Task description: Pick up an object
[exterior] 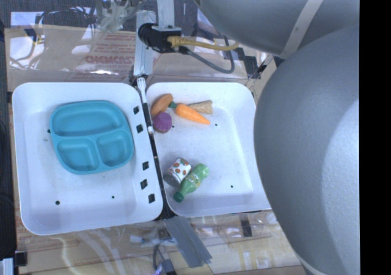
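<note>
Two shallow white bins sit side by side: the left bin [30,164] and the right bin [235,145].

The left bin carries one thing, a blue divided tray [91,135] with three compartments, lying toward the bin's far edge.

The right bin carries six small things. Four cluster near its far left corner: one orange carrot [191,113], one purple round piece [162,122], one brownish-orange oblong piece [161,104] and one tan piece [204,106] just behind the carrot. Two lie near its near left corner: one green bottle [191,182] and one small red-and-white can [178,170], touching each other.
</note>
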Motion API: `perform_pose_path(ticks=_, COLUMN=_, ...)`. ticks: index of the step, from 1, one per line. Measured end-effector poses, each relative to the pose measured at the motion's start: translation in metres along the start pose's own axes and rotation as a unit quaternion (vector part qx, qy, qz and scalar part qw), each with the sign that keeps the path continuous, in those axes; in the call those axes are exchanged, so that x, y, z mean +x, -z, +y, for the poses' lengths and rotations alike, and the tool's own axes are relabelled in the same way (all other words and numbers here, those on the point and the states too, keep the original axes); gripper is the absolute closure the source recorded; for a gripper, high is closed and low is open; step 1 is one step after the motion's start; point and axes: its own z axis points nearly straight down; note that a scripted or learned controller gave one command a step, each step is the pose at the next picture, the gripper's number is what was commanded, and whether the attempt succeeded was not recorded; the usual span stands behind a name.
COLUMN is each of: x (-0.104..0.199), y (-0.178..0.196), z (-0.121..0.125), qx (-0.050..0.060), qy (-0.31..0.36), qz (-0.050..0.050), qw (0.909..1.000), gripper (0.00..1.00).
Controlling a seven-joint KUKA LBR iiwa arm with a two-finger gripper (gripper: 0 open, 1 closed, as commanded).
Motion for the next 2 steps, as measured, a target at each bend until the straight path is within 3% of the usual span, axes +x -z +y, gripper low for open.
perform_pose_path(ticks=1, x=0.036, y=-0.049, z=-0.091, qx=0.003, qy=-0.001, qz=-0.001, qw=1.0, gripper=1.0)
perform_pose_path(ticks=2, x=0.034, y=-0.09, z=-0.156, qx=0.002, qy=-0.002, qz=-0.003, qw=1.0, gripper=1.0)
